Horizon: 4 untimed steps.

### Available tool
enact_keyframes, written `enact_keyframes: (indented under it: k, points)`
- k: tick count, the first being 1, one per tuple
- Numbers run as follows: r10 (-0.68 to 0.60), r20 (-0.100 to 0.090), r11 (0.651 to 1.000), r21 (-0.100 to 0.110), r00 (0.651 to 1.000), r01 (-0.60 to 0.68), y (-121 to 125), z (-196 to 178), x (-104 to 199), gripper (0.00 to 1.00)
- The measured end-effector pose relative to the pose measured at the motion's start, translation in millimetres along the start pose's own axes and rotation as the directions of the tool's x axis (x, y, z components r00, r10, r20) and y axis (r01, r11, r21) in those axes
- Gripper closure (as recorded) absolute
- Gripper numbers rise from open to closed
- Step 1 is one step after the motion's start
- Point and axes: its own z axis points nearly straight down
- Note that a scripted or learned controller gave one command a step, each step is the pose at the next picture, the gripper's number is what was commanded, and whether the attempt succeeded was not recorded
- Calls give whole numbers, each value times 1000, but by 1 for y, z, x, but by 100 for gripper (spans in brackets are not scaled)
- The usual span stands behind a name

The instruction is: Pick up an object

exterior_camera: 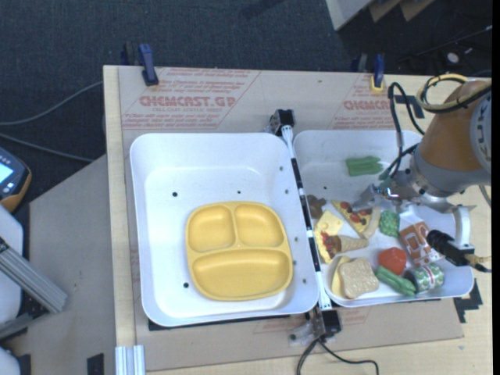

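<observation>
**Over the right bin: pincer low in the toy-food pile, nothing visibly held**

Over the right-hand shallow white bin point(337, 143), the grey arm with the orange band point(453, 139) reaches in from the right edge. The pincer point(373, 200) sits low among the toys; can't tell whether it is apart or together, and nothing visibly sits in it, so I'm not calling a grasp.

Candidates, placed relative to the pincer:
- yellow plastic pizza slice with red spots point(355, 217): just below it, nearest thing, likely target.
- pale yellow cheese wedge point(330, 225): down-left.
- flat green rectangular block point(363, 165): just above, lying alone on bare bin floor.
- small green leafy piece point(388, 223): down-right.

How I'd do it well: commit to one piece. The pizza slice is flat and crowded by neighbours, so a straight descent risks pinching two items or skating off. The green block looks like the cleaner pick, with free space all round. Lift straight up and check the load before moving off.

In the way or nearby: tan bread slice toy point(358, 276), red tomato toy point(393, 260), long green pod toy point(395, 281) and a brown-and-white wrapped pack point(414, 242) pack the bin's lower end, below and right of the pincer. Bin divider wall sits close on the left. Well off to the left, the other white bin point(156, 162) holds a yellow three-section plastic plate point(237, 250). All on the board-covered tabletop point(117, 209).
</observation>
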Motion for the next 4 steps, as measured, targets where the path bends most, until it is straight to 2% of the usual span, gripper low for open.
enact_keyframes:
  k: [1,2,3,4]
  points:
    - [-13,1,1000,-4,1000,13,56,1,64,0]
    - [0,0,1000,1,1000,0,-35,0,35,0]
    - [-5,7,1000,-8,1000,6,40,-59,-25,0]
    - [-6,3,1000,-2,1000,6,-6,3,-12,0]
